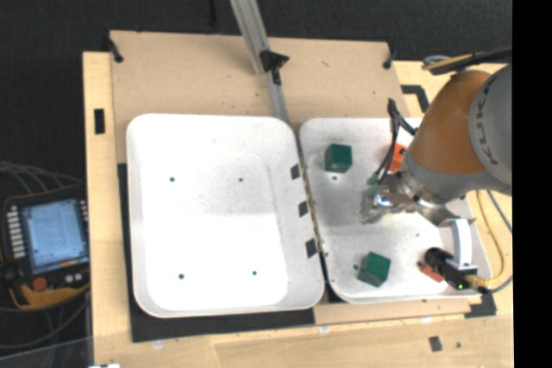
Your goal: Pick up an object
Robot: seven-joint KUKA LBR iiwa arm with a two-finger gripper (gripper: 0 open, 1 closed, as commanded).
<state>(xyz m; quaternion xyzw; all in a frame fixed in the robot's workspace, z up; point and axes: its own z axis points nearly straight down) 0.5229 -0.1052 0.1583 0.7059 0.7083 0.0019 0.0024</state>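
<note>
1. A green block (373,268) lies in the right bin (345,293), nearer the camera than the jaws (378,207) and a little to their left, apart from them.
2. The jaws hang low over the middle of the right bin; whether they are spread or pressed together cannot be told, and nothing shows between them.
3. A second green block (338,157) sits beyond the jaws and to their left, near the bin's far edge.
4. The left bin (211,211) lies well to the jaws' left on the tabletop (198,69).
</note>
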